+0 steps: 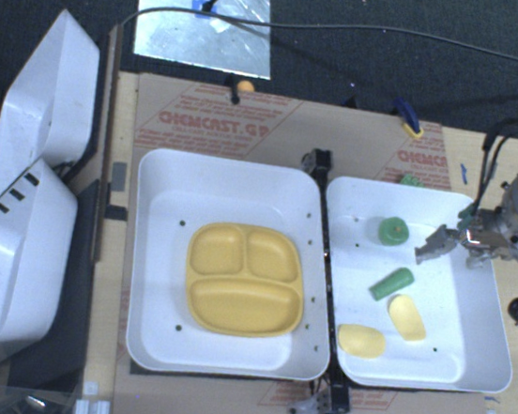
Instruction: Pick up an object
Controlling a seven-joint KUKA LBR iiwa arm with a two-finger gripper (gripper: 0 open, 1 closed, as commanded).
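The right bin [474, 367] holds several small items. A round green piece [392, 231] lies near its far side. A green cylinder [391, 283] lies slantwise in the middle. Two pale yellow pieces sit nearer the front, one oblong [406, 317] and one flatter [361, 340]. My gripper [452, 252] hangs over the bin's right part, to the right of the round green piece and apart from it. Its fingers are spread open and nothing is between them.
The left bin [160, 236] holds a yellow divided plate [245, 278]. A black clamp [318, 160] sits where the two bins meet at the back. White housings [34, 191] stand at the far left. Cables run across the dark floor behind the bench.
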